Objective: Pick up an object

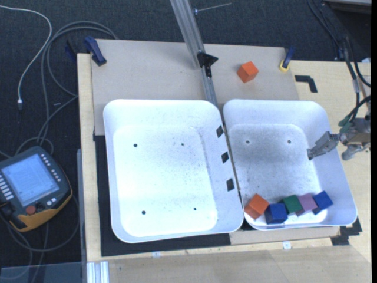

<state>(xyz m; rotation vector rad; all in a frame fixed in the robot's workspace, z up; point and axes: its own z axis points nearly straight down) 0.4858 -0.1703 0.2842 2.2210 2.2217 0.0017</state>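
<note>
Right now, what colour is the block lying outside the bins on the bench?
Orange: the block sits on the bench beyond the right bin, clearest in the camera view.

Two white bins: the left bin (118,158) and the right bin (330,158). Six small blocks in all: two orange blocks (248,71) (256,206), two blue blocks (275,214) (322,201), one green block (293,205) and one pink block (307,203). One pendant (29,184) at lower left.

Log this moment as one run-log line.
pincer: over right bin right side, holding nothing | five blocks against right bin's near wall | orange block on bench behind bins
</note>
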